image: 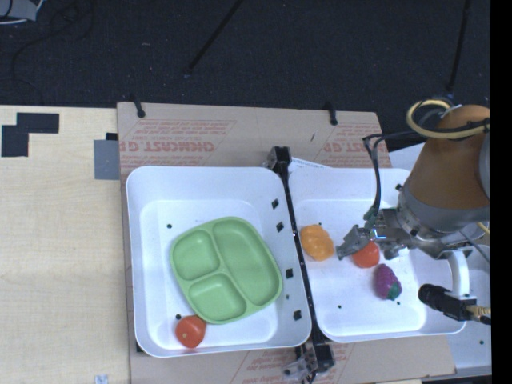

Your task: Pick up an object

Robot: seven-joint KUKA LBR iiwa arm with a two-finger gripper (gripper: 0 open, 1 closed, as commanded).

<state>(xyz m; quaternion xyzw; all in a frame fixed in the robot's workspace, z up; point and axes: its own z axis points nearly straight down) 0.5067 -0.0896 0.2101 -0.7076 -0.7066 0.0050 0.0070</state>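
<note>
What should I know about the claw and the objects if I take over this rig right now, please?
Claw: low in the right bin, at a small red ball; grip unclear.
Same bin: orange fruit near the divider, purple object nearer the front.
Left bin: green divided plate, red tomato by its front corner.
Done: nothing visibly lifted.
Left: grasp and raise one object.

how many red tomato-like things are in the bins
2. One red tomato lies in the left bin by the green plate; another lies in the right bin, at the end effector.
</note>
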